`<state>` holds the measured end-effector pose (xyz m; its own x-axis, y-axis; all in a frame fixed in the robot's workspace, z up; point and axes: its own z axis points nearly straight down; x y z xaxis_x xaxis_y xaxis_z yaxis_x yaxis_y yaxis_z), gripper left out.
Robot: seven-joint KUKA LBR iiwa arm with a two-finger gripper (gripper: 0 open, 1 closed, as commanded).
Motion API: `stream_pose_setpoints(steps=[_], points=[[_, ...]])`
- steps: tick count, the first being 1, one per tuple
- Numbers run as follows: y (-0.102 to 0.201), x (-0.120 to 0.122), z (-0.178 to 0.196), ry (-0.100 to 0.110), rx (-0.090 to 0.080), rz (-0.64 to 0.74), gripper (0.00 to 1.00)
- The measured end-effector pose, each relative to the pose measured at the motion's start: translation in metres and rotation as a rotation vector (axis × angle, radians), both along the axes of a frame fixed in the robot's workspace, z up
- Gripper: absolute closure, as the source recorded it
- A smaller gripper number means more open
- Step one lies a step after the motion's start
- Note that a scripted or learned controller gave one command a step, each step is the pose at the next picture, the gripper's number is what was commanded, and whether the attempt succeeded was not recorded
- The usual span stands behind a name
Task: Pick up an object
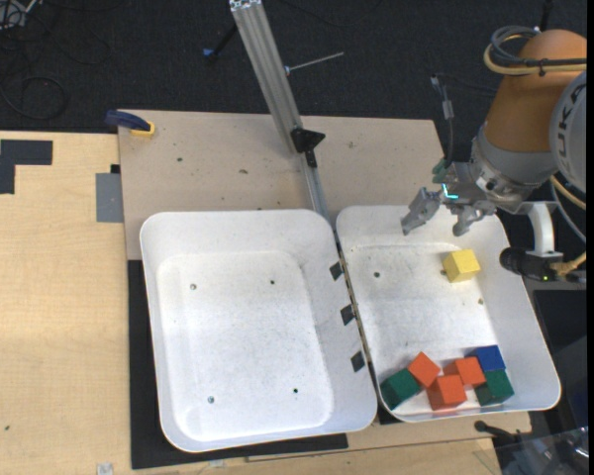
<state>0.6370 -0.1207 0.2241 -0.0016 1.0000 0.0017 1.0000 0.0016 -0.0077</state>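
Observation:
My gripper (439,222) hangs over the far edge of the right bin (416,295), fingers spread apart with nothing between them. A yellow block (461,265) lies in the right bin, a little in front of and to the right of the gripper. At the bin's near right corner sits a cluster of blocks: an orange one (424,369), a second orange one (447,392), a third orange one (469,370), a blue one (489,357), a green one (401,388) and another green one (495,391).
The left bin (243,325) lies beside the right one, with black clips (345,315) along the shared edge. A slanted aluminium rail (274,82) rises behind the bins. A blue-and-yellow clamp (129,123) sits at the board's far left corner.

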Motion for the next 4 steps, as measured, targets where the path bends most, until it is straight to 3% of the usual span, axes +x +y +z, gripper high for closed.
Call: stream_pose_setpoints(steps=[1,3,4], points=[[0.0,0.001,0.003,-0.004,-0.001,0.001,0.0],[0.002,-0.012,-0.088,0.001,0.0,-0.001,0.0],[0.003,-0.011,-0.134,-0.006,-0.002,-0.003,0.0]])
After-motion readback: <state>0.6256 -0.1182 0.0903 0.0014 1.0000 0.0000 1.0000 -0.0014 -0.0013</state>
